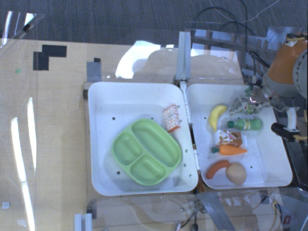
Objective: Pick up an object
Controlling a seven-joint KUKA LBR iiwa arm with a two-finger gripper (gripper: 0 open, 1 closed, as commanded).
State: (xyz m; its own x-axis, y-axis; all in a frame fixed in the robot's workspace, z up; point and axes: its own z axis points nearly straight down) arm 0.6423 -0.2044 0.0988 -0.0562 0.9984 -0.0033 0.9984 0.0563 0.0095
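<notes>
Over the right bin (284,177), the gripper (250,102) hovers by the green bottle (245,124); its opening, can't tell. Crowded banana (216,116) and carrot (232,150) risk a knocked, missed grab.

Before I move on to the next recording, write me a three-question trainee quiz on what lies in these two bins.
1. True or false: the green divided plate lies in the left bin.
2. Multiple choice: which item lies directly beside the sausage at the near edge of the right bin? A) banana B) egg C) green bottle
3. Fill in: the small snack packet in the left bin rests against the bin's ____ wall, as the camera sees it.

Key
1. True.
2. B. The egg sits just right of the sausage; the banana and bottle lie further back.
3. Right, next to the divider between the bins.
</notes>
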